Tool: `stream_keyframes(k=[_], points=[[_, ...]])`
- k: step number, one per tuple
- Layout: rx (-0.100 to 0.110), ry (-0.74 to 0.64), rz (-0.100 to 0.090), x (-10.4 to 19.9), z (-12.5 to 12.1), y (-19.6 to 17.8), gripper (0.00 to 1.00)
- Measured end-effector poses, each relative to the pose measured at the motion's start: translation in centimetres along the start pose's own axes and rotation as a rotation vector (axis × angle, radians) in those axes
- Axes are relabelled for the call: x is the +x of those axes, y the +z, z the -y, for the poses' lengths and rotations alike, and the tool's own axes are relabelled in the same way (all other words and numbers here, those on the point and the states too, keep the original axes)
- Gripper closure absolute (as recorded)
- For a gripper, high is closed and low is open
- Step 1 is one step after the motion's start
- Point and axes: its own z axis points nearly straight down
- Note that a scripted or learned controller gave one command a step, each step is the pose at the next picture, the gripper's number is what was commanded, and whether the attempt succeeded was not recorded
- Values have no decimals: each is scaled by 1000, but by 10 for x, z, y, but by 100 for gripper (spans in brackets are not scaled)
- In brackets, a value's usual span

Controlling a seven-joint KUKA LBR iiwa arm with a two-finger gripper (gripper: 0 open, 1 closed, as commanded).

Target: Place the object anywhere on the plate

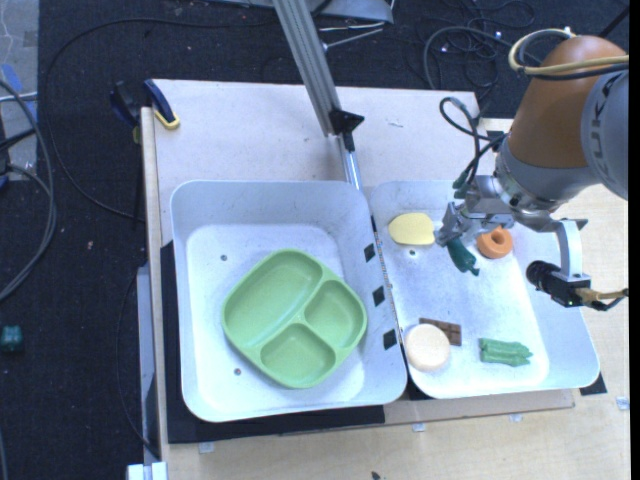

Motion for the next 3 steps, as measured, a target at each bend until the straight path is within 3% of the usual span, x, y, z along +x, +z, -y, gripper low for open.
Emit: stream_keyframes(k=[2,3], points=[[-1,-2,-2,116,-18,-14,100],[0,-3,-1,169,-28,2,100]])
